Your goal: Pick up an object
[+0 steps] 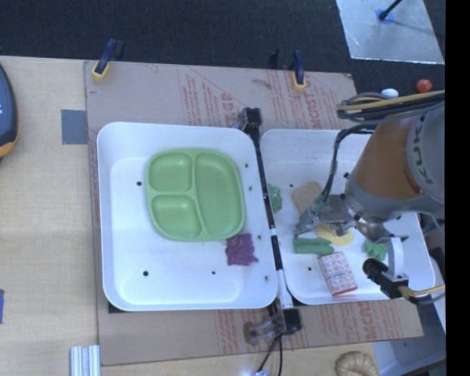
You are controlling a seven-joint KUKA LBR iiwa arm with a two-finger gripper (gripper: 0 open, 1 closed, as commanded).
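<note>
The arm is reaching in from the right and leaning low over the right bin (298,143), with the gripper (319,219) sitting down among a tight cluster of small objects. How wide its claw is standing, and whether anything is caught in it, cannot be told here, because the wrist and its cabling are covering the tip. Just beside it a green piece (312,245) is lying flat, a yellow piece (335,237) is touching that one, a tan piece (305,195) is resting a little above, and a red-and-white box (338,273) is lying nearer the front wall. Because these candidates are crowding one another, the likeliest failure is probably a closure that is catching two items at once or nudging one aside so that the grasp is slipping off an edge. In the left bin (110,210), a green divided plate (196,194) and a purple lump (240,249) are lying well apart from the arm.
</note>
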